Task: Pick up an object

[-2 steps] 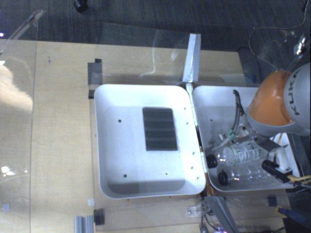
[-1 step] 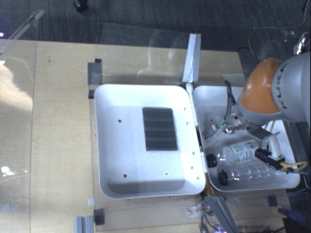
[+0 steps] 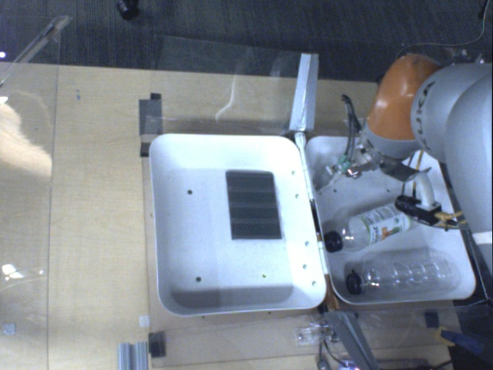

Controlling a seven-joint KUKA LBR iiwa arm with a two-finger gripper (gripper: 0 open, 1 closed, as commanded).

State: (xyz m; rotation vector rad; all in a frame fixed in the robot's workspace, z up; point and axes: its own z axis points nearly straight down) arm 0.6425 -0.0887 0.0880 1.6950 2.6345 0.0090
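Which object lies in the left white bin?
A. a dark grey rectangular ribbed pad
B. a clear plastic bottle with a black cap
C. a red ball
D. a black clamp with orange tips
A: the dark grey rectangular ribbed pad lies flat near the middle of the left white bin.

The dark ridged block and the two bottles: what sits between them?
In the camera view, bare white bin floor, then the two bins' touching rims, separate the block from the bottles.
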